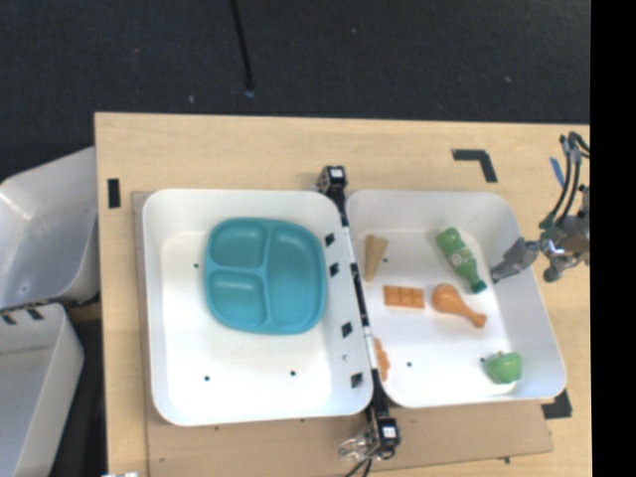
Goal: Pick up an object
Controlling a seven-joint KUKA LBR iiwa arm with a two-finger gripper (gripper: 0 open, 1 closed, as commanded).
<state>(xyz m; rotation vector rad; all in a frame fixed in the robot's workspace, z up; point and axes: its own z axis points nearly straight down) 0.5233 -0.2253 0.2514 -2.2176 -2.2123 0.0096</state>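
Note:
The right bin (527,346) holds several small items: a green bottle (459,256), an orange drumstick-shaped toy (457,304), an orange rectangular piece (403,297), a tan wedge (375,254), a round green toy (503,367) and a small orange piece (379,358) against the divider. My gripper (532,264) hangs at the right bin's right rim, just right of the green bottle's lower end. Its fingers (512,259) stand apart with nothing between them.
A teal divided plate (266,273) lies in the left bin (179,366). Cables and the wrist sit at the far right of the bench. A white container (45,237) stands off the bench to the left.

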